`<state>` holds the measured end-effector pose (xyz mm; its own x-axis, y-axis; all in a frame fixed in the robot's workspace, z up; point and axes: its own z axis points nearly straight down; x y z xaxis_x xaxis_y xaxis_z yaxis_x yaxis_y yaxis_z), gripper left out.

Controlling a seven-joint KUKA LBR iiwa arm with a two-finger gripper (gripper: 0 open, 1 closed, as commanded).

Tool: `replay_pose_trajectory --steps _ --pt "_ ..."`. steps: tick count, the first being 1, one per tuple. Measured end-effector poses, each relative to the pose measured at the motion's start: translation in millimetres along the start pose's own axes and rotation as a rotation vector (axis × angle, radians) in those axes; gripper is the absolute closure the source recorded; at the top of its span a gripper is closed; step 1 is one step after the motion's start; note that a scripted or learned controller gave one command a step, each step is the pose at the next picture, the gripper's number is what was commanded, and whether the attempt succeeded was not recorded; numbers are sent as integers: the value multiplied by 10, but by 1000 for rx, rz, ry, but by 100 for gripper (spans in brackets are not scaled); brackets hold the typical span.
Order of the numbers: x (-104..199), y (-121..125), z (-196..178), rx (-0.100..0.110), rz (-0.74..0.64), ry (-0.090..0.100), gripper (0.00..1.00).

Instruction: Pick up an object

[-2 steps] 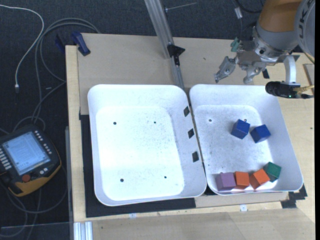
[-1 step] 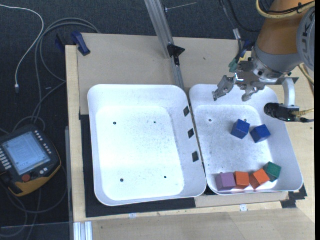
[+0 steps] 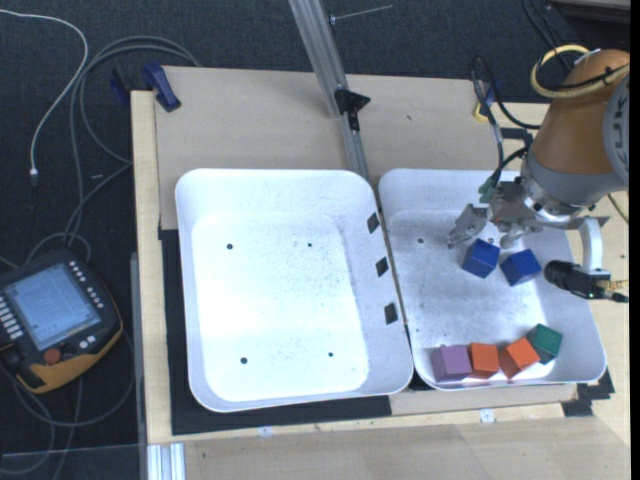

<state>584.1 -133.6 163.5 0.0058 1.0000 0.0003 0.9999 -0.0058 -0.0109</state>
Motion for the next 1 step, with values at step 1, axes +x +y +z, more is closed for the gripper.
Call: replay_pose_trajectory --steps 1 --pt "-283 55 482 -22 -8 -3 0"
